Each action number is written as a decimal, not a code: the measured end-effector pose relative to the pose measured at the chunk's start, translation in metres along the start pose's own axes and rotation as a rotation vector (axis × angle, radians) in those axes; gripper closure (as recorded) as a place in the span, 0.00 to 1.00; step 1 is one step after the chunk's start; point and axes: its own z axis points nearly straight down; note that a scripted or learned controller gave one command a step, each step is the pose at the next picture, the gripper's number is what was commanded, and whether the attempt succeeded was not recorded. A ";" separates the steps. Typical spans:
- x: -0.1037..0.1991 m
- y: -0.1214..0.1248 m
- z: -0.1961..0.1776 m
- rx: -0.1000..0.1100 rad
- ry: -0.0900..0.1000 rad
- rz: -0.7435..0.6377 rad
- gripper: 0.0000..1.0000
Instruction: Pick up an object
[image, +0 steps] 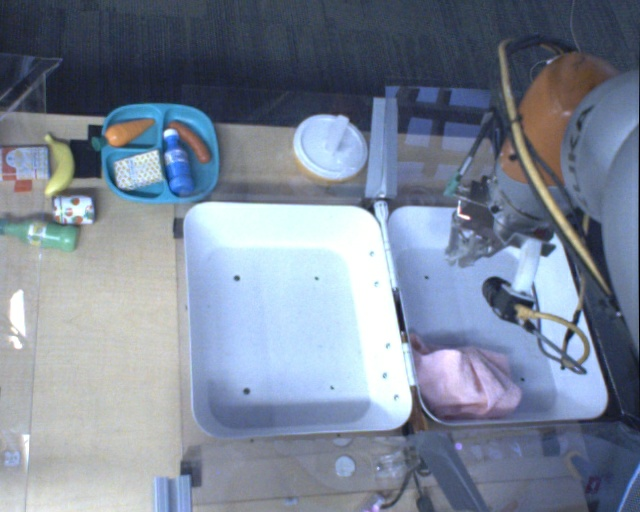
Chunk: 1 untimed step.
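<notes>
The pink cloth (465, 381) lies crumpled in the near corner of the right bin (430, 240), not yet lifted; the pick remains undone. The pincer (466, 250) hangs over the bin's far half, well apart from the cloth, with nothing visibly held; its opening cannot be judged.

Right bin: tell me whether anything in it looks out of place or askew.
Nothing looks damaged or spilled. A pink cloth lies crumpled in the right bin's near corner, bunched against the wall beside the left bin. The tool hangs over the bin's far part, apart from the cloth.
</notes>
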 end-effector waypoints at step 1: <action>0.000 0.000 0.000 0.000 0.000 0.000 0.00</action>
